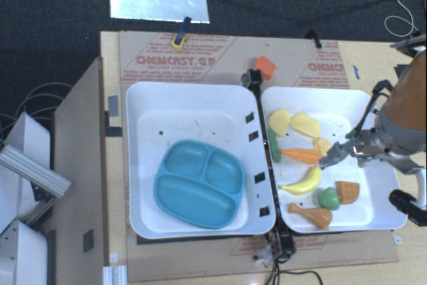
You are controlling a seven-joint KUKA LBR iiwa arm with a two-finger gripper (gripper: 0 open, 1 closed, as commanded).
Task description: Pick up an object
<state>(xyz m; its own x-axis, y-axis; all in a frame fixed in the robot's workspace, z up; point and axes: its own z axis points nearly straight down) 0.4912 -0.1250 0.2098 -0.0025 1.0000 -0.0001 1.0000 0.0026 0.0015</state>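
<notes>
Because the right bin (360,103) holds many small toy foods packed close together, the main hazard in the camera view is a grasp that catches the wrong item or none. The gripper (331,155) reaches in from the right and sits low over the middle of that bin, its tip just beside the right end of the carrot (301,155) and just above the banana (303,181). Whether the pincer is open or closed cannot be told at this size, and no item is visibly held. Candidate objects lie on all sides: two yellow chips (293,122) toward the far wall, a green pod (273,145) along the divider, a green ball (328,197), a waffle piece (347,191) and a drumstick (311,214) toward the near wall. Judged from this layout, a closing stroke may pinch carrot and banana together, or push the carrot sideways toward the pod so it slips free. Rounded, smooth plastic shapes are likely to squirt out under off-centre contact. A descent onto the bin floor between items would yield an empty close. The left bin (193,93) holds only a blue tray (199,183), well apart from the gripper.
</notes>
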